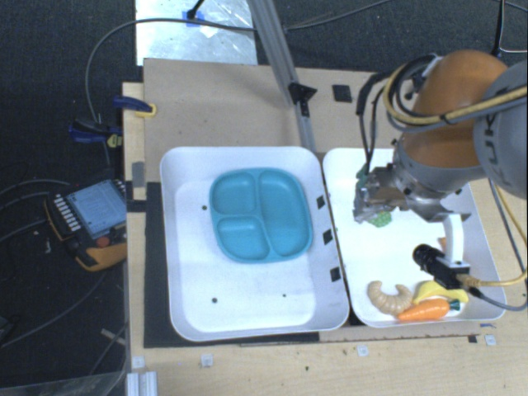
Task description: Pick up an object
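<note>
My gripper (371, 207) hangs low over the upper left part of the right bin (346, 246). A small green thing (381, 219) peeks out right at the gripper's tip, partly hidden by it. I cannot tell whether it is held or lying on the bin floor. At the bin's front edge lie a beige curved piece (386, 294), an orange carrot-like toy (425, 310) and a yellow piece (437, 290), close together and well apart from the gripper.
The left bin (186, 221) holds a blue divided plate (261, 214). The arm's bulky orange and grey wrist (450, 106) covers the right bin's back right part. A metal pole (276, 40) slants over the bench behind the bins.
</note>
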`<state>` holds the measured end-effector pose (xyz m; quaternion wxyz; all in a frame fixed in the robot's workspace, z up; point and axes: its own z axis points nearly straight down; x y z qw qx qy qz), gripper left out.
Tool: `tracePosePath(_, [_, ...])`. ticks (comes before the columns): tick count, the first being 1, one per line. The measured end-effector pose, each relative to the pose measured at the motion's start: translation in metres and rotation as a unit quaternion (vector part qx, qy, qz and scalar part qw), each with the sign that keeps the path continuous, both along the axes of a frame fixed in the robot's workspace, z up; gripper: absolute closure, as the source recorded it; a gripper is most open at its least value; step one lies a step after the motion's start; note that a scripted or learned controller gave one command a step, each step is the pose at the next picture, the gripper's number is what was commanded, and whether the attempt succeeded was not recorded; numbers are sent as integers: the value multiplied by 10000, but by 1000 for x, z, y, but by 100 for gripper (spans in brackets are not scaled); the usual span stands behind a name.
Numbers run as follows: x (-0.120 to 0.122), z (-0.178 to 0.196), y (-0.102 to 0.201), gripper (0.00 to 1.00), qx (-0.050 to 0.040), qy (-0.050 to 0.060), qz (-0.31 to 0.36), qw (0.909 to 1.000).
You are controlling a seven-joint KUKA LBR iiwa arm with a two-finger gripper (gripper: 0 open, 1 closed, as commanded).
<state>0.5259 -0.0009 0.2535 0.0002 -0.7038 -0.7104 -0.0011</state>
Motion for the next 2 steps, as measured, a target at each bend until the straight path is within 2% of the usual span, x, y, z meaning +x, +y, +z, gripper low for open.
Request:
tracePosePath(1, [9, -2, 53, 100, 2, -4, 10, 10000])
tracePosePath(2, [10, -25, 108, 100, -1, 11, 5, 10000])
